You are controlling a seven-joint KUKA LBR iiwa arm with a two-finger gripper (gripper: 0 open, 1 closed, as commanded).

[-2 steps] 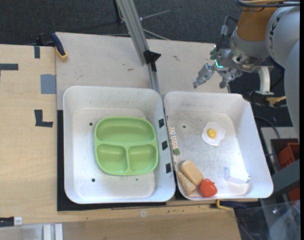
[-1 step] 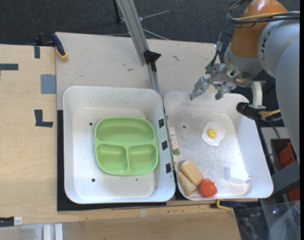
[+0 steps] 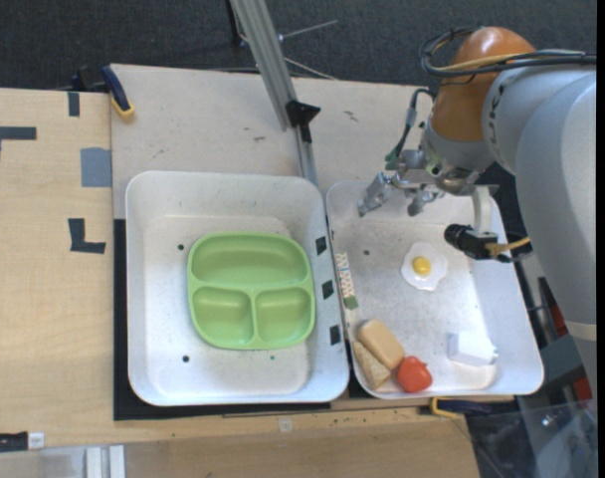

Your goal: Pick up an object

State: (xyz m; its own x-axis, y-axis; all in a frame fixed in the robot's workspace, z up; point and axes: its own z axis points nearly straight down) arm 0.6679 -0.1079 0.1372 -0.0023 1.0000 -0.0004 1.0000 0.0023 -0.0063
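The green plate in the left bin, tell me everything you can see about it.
The green plate is a light green, plastic-looking divided plate with rounded corners. It has three compartments: one long section across the far side and two smaller ones side by side on the near side. All three look bare. It lies flat, right side up, near the middle of the left bin, resting on the bin's floor and apart from its walls. Nothing else touches it.

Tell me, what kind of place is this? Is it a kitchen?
Probably not a kitchen, more likely a robot test lab. A grey robot arm with a gripper reaches over two white bins on a taped workbench. The fried egg and tomato look like toys.
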